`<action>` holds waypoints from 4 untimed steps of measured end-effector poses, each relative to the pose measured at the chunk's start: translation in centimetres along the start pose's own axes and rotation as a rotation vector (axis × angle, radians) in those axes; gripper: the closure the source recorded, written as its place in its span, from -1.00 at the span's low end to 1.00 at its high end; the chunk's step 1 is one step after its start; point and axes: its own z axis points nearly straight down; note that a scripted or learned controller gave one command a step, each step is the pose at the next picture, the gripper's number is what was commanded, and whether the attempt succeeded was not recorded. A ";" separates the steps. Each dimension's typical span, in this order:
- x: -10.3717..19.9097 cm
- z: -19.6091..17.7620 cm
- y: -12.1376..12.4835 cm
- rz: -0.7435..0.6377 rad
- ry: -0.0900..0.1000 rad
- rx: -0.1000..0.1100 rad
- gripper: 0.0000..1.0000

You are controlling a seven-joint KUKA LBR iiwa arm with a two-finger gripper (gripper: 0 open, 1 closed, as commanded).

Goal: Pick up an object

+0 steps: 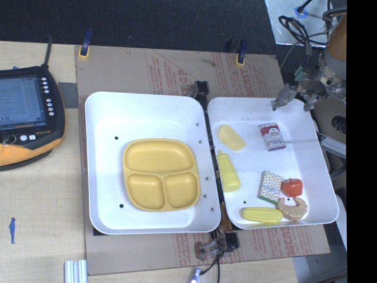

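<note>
White bins are set side by side on the worktop. The end effector (293, 96) is seen above the right bin's (247, 112) far edge, fingers spread, nothing between them; approach is judged underway. A descent onto the red carton (272, 137) nearby is called for. Yellow pieces, a tomato (292, 187) and a divided tray (160, 173) lie well apart.
</note>
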 end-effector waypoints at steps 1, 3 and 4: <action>0.6 3.4 -0.1 -0.002 0.000 0.005 -1.00; 3.7 11.0 0.2 -0.003 -0.005 -0.003 -1.00; 2.0 11.4 -1.0 0.000 0.000 0.004 -1.00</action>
